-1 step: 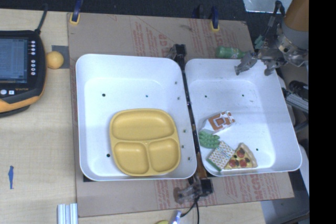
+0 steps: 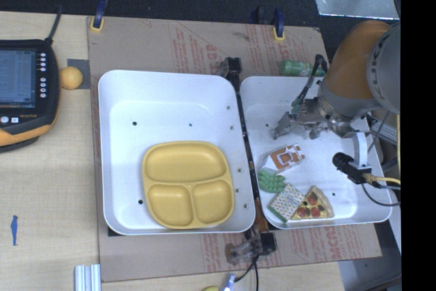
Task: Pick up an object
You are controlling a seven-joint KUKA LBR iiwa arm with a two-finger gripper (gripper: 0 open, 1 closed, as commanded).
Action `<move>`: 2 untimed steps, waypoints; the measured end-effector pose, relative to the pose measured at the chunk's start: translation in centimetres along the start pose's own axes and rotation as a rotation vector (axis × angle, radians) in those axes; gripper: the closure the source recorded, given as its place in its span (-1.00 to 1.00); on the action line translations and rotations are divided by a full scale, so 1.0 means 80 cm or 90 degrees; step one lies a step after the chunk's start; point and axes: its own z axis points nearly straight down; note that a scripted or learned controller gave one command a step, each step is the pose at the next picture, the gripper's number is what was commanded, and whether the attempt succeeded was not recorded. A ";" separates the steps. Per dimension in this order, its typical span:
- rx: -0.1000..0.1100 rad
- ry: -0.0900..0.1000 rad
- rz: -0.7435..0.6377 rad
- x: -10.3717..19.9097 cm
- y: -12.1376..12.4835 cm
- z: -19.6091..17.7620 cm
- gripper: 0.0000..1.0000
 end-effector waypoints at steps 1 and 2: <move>-0.004 0.001 0.001 0.061 0.083 -0.107 -1.00; -0.002 -0.001 0.001 0.040 -0.008 -0.123 -1.00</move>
